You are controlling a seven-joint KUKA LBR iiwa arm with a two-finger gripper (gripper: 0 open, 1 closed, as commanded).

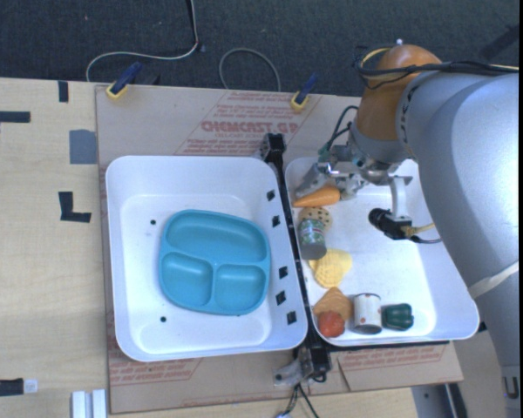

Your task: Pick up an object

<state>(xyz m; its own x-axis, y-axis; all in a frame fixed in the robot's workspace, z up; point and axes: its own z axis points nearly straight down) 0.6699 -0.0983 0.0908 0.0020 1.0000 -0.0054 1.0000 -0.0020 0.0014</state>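
Left of the black divider strip (283, 233): a shallow white plastic bin (131, 190) holding one light-blue three-compartment plastic tray (213, 262), lying flat, nothing in its compartments.

Right of the divider: a second shallow white bin (436, 294) with the loose items. Hard against the divider near the top, an orange carrot-shaped toy (318, 197), lying on its side; likely light, stiff and smooth, so apt to roll or slip; best pinched across its thicker middle. Just below, a small clear-and-grey jar-like piece (312, 235), then a pale yellow ridged chip-like piece (331, 268). Toward the bottom edge, a tan wedge (334, 302) touching a red ball (331, 324), a white-and-grey cylinder (366, 312) and a dark green block (398, 316) side by side.

Just above the carrot, two-finger gripper (336, 174) under the grey arm; jaw spread impossible to tell, nothing visibly held.
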